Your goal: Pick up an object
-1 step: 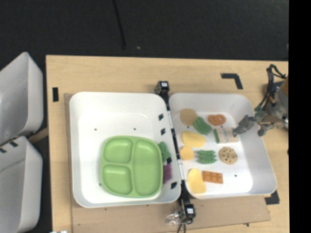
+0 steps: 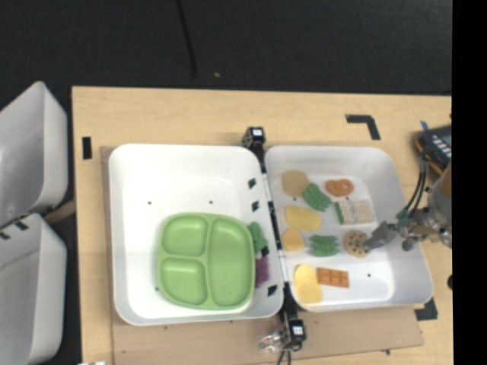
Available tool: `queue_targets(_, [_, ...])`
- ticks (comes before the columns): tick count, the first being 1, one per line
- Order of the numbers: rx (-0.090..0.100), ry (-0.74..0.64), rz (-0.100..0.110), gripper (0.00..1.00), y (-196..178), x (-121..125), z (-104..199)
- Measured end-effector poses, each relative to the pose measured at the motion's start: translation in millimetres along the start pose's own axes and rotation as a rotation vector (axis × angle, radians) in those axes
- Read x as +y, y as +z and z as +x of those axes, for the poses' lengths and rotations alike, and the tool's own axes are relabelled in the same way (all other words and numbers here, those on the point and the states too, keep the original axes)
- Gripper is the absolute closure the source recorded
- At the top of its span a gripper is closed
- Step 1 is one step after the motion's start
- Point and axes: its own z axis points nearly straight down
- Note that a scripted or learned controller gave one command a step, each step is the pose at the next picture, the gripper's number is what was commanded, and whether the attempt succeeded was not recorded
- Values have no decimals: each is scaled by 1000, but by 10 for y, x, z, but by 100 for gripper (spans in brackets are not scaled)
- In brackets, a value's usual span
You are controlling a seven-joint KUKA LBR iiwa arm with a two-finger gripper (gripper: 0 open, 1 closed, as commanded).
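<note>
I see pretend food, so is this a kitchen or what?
Probably a robot test bench, not a kitchen: two white bins on a wooden board, toy food like a pretzel and a green divided plate, and a robot pincer reaching in.

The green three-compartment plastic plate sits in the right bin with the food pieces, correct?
Not quite. The camera view shows the green three-compartment plastic plate in the left white bin; most of the food pieces lie in the right white bin.
</note>
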Motion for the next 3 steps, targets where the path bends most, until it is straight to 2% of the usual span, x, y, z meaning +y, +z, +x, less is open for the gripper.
queue_targets(1, [-3, -2, -10, 100, -135, 41, -4])
queue_targets(2, [-5, -6, -12, 100, 675, 536, 2])
queue_targets(3, [-4, -8, -14, 100, 658, 1250, 18])
